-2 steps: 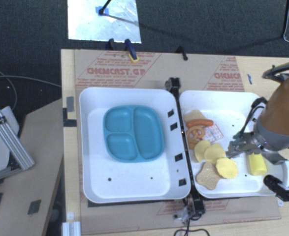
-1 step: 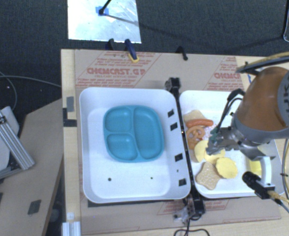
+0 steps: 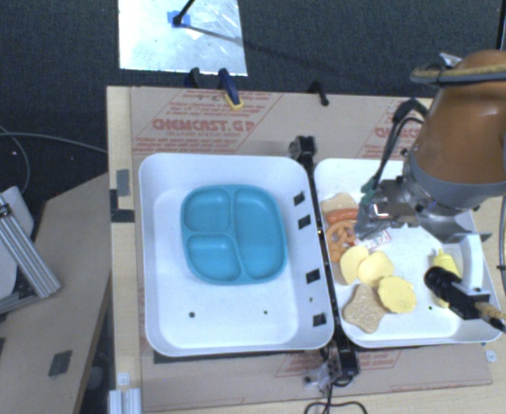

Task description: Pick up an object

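Note:
My gripper hangs low over the right bin, near its left-centre. Just left of it lie a tan bread-like piece and an orange-red piece. Below the gripper sit three yellow rounds, and a brown toast slice lies at the bin's front. The grey arm with its orange band covers the bin's back right part. Nothing shows clearly in the gripper.
The left bin holds a blue divided plate. A black divider with clips runs between the bins. A small yellow piece lies at the right of the right bin. A metal frame stands off the bench at the left.

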`<state>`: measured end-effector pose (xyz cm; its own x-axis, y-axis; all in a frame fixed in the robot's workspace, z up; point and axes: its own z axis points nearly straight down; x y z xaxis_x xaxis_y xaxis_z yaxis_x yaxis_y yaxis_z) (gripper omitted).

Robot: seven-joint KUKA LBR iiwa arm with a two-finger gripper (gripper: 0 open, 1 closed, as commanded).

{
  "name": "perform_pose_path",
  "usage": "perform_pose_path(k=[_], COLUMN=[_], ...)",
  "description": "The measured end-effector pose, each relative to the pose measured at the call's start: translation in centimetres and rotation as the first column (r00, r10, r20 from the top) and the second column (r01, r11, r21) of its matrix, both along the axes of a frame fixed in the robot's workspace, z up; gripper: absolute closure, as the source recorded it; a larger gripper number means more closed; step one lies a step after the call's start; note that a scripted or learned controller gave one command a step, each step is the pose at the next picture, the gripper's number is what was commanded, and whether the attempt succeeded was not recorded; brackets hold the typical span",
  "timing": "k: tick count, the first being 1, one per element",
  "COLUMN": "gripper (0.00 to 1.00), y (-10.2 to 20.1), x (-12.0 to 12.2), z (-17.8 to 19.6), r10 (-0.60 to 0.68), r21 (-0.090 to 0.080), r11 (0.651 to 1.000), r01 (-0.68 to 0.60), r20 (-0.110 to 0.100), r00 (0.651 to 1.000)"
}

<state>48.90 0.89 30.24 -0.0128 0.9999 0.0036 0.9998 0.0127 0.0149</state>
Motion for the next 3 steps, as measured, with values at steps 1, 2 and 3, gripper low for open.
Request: perform_pose_path(k=[1, 2, 3], gripper=[1.0, 1.0, 1.0], y=[3.3, 0.7, 1.9], x=[-0.3, -0.1, 0.2], z=[-3.7, 8.1, 0.9], r10=[-0.005, -0.009, -0.011], r21=[-0.002, -0.003, -0.004], r11=[1.0, 1.0, 1.0], r01=[0.005, 0.009, 0.011], r20=[-0.016, 0.001, -0.019], r00=[1.0, 1.0, 1.0])
